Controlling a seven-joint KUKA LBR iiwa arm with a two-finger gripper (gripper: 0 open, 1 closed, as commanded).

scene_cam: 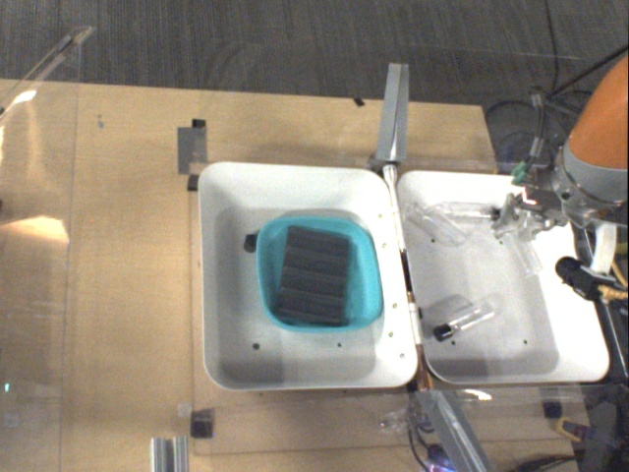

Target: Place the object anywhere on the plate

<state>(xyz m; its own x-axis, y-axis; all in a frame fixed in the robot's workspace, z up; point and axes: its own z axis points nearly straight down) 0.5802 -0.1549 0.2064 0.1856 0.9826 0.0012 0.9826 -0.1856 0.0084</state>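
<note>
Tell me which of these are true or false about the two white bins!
1. The square turquoise plate sits in the left white bin. True.
2. A dark grey ridged block lies on the plate. True.
3. The clear plastic tube with a black cap lies on the plate. False: it lies in the right white bin.
4. The gripper hangs over the left bin. False: it is over the right bin's far edge.

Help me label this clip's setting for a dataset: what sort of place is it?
Probably a robotics lab bench: two white bins fixed side by side on a wooden benchtop, a grey and orange robot arm reaching over the right one, and loose cables on grey carpet.
</note>
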